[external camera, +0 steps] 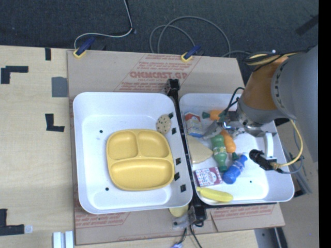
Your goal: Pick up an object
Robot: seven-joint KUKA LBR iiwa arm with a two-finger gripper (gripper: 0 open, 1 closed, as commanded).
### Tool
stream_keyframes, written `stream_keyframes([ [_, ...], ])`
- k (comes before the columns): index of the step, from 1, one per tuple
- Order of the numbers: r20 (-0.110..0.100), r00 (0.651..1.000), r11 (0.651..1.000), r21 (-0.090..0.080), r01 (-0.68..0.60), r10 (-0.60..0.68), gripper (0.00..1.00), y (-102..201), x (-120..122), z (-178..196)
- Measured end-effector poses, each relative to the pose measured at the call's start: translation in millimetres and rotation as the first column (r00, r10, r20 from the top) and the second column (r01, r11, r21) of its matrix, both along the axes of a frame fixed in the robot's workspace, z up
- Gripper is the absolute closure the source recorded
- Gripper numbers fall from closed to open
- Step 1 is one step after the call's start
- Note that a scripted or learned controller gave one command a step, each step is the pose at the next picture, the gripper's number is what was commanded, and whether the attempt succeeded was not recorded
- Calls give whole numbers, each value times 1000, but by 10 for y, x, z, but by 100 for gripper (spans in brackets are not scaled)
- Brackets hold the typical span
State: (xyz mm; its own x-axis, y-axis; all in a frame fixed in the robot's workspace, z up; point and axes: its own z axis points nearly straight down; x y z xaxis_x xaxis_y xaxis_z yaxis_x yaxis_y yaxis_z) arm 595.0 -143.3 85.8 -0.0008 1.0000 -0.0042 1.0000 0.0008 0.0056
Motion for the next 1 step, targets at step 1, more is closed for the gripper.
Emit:
stream_keyframes([
  [1, -2, 1000, 1000, -1, 1, -1, 100, -15, 10, 76],
])
